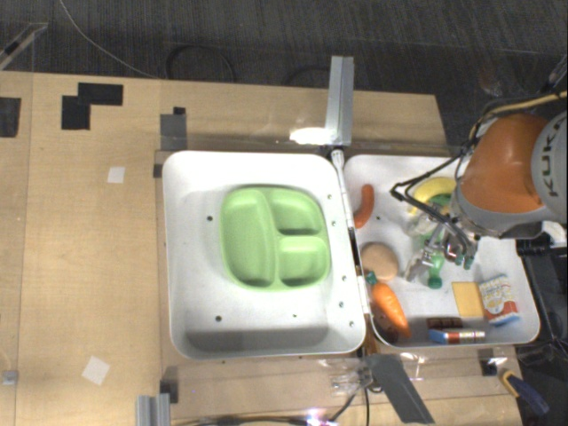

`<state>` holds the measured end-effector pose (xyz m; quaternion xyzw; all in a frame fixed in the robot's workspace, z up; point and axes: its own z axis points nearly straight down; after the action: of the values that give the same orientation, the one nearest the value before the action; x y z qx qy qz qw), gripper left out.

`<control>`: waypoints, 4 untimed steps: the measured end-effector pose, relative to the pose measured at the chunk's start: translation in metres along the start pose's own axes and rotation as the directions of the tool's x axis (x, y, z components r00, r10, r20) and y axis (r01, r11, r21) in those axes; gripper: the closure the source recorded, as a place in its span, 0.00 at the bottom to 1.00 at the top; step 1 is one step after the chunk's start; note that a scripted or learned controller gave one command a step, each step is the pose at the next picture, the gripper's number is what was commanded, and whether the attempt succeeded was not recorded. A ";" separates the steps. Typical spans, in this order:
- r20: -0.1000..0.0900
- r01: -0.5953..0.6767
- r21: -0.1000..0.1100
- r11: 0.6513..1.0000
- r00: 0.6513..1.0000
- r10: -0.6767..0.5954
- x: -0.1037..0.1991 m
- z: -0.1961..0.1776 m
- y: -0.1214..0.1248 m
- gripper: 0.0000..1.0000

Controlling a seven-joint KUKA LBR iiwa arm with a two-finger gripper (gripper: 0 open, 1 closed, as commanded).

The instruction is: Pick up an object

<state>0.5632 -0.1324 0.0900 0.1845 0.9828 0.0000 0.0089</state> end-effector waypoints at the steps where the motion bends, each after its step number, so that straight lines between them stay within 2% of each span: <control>1: -0.001 -0.108 0.000 0.994 0.994 0.108 0.004 0.000 -0.001 0.00; 2: -0.001 -0.135 -0.001 0.991 0.991 0.135 0.011 0.000 -0.013 0.00; 3: 0.014 -0.128 -0.004 0.992 0.992 0.128 0.007 -0.015 -0.011 1.00; 4: 0.000 -0.163 0.001 0.987 0.987 0.163 0.006 -0.111 -0.038 1.00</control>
<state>0.5421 -0.1651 0.2012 0.2640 0.9645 0.0001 0.0085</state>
